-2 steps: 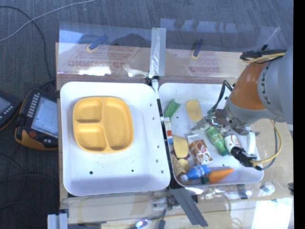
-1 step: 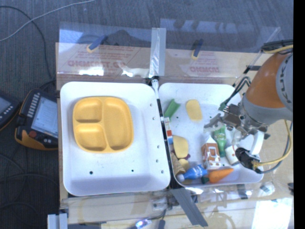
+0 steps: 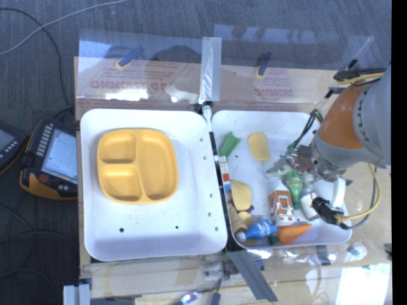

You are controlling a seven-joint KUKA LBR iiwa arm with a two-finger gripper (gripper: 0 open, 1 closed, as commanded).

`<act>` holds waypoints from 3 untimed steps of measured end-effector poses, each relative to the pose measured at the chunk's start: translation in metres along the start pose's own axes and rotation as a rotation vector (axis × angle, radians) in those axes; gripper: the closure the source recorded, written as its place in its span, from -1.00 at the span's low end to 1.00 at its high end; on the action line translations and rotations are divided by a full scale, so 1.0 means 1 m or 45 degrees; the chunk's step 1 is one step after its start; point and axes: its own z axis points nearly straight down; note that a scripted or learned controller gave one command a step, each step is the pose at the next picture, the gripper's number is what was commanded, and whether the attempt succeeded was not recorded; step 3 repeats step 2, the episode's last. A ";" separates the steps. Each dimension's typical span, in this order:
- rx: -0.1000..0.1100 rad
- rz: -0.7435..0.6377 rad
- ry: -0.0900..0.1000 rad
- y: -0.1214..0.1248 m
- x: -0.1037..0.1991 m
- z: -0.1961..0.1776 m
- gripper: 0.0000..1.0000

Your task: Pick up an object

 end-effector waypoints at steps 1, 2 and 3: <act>-0.002 -0.001 0.002 0.001 0.001 -0.010 1.00; 0.014 -0.077 -0.004 0.052 0.047 -0.113 1.00; 0.014 -0.077 -0.004 0.052 0.047 -0.113 1.00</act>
